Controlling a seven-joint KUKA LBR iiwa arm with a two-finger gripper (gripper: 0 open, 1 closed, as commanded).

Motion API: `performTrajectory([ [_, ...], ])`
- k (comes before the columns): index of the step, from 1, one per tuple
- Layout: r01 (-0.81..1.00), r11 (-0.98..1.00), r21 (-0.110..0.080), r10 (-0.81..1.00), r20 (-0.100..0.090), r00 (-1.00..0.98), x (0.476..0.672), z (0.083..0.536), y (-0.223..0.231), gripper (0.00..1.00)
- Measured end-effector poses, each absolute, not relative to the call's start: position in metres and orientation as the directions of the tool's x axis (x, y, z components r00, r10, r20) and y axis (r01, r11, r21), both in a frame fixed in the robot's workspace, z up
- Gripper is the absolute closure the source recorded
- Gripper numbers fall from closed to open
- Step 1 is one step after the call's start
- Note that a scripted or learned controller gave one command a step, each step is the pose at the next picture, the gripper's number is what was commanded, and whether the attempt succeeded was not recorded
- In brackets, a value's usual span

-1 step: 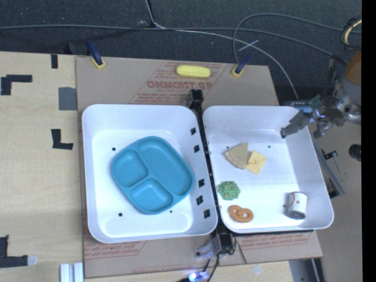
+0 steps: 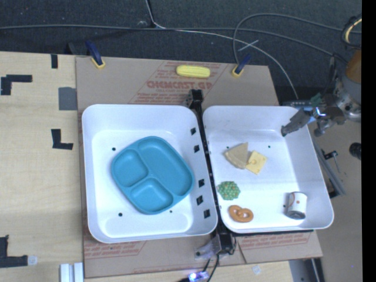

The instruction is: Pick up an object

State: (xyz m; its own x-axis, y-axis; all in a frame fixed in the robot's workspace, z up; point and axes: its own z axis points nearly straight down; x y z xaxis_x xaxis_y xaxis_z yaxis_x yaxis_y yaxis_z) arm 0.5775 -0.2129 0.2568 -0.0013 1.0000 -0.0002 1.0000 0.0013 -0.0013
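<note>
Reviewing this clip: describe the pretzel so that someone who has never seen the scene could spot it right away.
Of the two white bins, take the right bin, the one without the blue tray. Go to its near edge, toward the left corner, just below the green ball. The pretzel is the orange-brown looped piece with holes, unlike the flat yellow wedges above and the grey cylinder at right.

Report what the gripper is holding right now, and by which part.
Nothing. The gripper hangs over the right bin's upper right edge with nothing between its fingers; the cheese pieces, pretzel and small can lie apart from it.
</note>
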Motion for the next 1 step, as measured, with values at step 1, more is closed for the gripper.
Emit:
performTrajectory([
  [1,1.0,0.002,-0.006,1.0,0.0,-0.002,0.585,0.1964,-0.2135,0.0],
])
